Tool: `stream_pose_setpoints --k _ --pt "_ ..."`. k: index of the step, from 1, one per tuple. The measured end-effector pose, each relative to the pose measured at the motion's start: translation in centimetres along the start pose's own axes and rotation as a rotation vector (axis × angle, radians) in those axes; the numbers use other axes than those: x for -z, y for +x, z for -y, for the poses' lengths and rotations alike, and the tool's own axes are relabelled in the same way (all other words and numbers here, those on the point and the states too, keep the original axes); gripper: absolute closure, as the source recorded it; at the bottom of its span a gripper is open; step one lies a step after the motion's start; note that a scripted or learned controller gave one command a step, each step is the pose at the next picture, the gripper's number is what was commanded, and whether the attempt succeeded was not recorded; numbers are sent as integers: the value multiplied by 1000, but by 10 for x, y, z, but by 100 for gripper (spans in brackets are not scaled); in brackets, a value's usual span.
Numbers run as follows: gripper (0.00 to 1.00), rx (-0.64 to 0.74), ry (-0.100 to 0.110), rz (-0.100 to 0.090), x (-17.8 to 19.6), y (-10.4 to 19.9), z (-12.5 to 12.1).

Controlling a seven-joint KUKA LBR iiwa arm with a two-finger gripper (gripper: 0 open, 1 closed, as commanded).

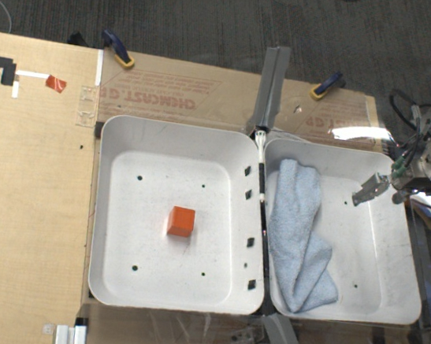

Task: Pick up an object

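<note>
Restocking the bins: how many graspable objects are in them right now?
2: a small orange cube in the left bin, a crumpled light-blue towel in the right bin. The towel may hide more.

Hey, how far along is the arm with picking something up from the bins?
Nothing looks picked yet. The orange block sits on the floor of the left bin, and the grey towel lies crumpled in the right bin. The gripper is over the right bin's far right part, with nothing seen between its fingers. Reaching, grasping and lifting remain.
</note>
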State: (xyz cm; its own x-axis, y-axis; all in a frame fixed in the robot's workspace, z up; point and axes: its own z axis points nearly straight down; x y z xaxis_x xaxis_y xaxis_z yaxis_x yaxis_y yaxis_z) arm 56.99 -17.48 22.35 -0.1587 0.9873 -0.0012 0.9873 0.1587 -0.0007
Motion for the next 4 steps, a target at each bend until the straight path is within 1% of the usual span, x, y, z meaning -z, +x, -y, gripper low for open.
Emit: stream_pose_setpoints --k 1,2,3,4 --pt "0 -55 0 -1 -132 11 54" --pt "0 -249 0 0 -45 -15 81" --pt "0 -373 6 -9 -129 -19 60" --pt "100 -372 4 -4 -120 -21 60"
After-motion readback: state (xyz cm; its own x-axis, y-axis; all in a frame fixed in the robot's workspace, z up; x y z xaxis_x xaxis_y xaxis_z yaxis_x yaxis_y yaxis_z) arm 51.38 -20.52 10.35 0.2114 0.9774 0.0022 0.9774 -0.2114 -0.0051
